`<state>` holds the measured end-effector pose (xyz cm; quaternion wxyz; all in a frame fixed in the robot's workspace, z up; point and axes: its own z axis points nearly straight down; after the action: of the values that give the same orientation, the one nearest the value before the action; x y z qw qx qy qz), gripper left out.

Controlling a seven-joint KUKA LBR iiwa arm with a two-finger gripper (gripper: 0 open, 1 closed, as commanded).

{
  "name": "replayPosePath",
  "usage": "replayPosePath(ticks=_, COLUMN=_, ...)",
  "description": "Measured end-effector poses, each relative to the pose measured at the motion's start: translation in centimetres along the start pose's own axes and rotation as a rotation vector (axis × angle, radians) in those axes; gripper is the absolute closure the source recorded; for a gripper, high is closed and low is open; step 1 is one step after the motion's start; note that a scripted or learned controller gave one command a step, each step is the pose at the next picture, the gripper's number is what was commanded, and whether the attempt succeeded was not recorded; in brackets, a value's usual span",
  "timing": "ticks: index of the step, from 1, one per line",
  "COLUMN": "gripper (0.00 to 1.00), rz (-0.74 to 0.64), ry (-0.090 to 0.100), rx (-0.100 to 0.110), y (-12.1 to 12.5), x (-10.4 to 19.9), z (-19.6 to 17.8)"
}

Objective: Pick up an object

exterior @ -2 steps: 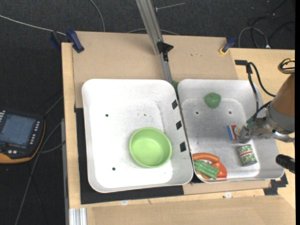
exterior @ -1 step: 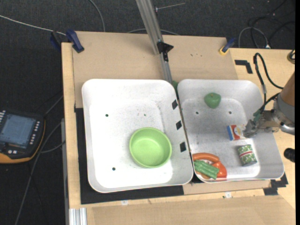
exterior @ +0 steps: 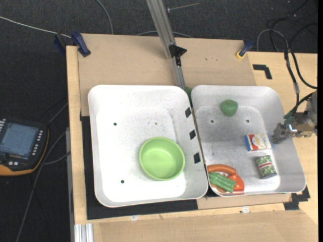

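Left white bin (exterior: 101, 135): one round green plastic bowl (exterior: 161, 158), near its front edge, right of centre. Right white bin (exterior: 272, 100): four items. One orange plate of vegetables (exterior: 225, 179) at front left corner; one green ball-like object (exterior: 228, 107) near the back edge; one small blue-and-white carton (exterior: 257, 142) and one green can (exterior: 265, 166) toward the right edge. Gripper (exterior: 280, 133) at that bin's right rim, just beside the carton; grip state cannot be told.

The desk (exterior: 151, 226) is viewed by one fixed cam set high above, angled down at a slant & far enough back that both white bins, left bin (exterior: 101, 105) & right bin (exterior: 272, 97), plus surrounding floor are taken in.
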<state>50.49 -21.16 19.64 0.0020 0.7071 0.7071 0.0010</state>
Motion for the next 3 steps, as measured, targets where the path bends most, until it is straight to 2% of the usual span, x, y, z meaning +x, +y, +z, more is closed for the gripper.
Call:
replayPosePath(ticks=1, gripper=1.0, rz=-0.001, ry=0.0, rx=0.0, y=0.1, x=0.0, z=-5.2)
replayPosePath(ticks=3, gripper=1.0, rz=-0.004, ry=0.002, rx=0.004, y=1.8, x=9.4, z=-5.6)
